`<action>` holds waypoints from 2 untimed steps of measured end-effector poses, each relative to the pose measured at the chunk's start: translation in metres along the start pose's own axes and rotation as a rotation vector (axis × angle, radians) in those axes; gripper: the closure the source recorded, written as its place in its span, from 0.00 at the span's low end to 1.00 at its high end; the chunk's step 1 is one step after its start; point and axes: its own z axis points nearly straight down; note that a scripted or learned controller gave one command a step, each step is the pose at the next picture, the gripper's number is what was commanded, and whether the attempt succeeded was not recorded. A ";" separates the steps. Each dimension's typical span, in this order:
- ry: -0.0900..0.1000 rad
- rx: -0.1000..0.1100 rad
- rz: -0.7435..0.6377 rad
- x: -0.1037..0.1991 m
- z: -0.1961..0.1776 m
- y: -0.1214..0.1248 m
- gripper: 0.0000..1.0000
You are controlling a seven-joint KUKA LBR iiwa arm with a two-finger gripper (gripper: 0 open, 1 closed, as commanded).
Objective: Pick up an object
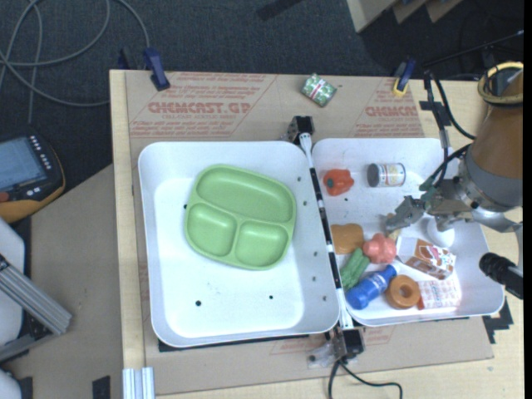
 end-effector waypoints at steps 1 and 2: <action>0.001 0.002 0.001 0.009 0.079 0.001 0.00; 0.001 -0.002 0.000 0.001 0.134 -0.010 0.00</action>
